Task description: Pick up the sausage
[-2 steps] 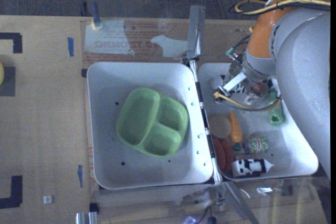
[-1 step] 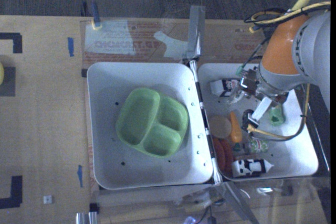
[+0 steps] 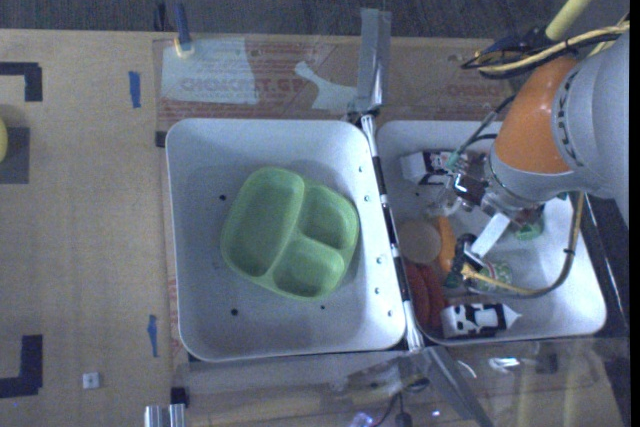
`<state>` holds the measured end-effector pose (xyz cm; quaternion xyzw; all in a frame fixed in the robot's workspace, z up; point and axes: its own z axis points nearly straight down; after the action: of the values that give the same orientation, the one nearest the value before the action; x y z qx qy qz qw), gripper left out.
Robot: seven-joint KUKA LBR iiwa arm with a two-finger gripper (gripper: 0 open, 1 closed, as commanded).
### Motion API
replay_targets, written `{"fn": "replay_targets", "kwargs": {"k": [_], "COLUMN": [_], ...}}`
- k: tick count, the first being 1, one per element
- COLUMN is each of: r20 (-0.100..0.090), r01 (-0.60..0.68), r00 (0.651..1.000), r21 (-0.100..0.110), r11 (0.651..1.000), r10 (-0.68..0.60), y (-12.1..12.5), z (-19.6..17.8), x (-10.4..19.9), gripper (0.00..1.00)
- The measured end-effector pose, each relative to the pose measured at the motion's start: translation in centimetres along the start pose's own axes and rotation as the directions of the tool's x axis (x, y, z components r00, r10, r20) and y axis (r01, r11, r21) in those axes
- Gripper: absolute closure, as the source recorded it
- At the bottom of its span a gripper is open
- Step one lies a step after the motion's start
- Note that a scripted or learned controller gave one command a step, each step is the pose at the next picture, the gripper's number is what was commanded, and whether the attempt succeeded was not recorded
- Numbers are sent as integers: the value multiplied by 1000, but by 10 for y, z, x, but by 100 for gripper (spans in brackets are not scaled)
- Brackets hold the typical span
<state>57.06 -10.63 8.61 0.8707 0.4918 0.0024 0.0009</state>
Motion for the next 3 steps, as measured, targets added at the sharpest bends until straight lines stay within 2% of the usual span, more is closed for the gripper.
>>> {"fn": "replay_targets", "kwargs": {"k": [1,2,3], "r20": [2,1,1], "r01": [-17,-22,-23], "r00": [1000,1000,1000], "r21": [2,28,28], "r11": [1000,999,999], "r10": [17,22,22], "y": [44,70,70], "z": [1,2,2], "x": [7,-10,-10], "gripper": [0,0,0]}}
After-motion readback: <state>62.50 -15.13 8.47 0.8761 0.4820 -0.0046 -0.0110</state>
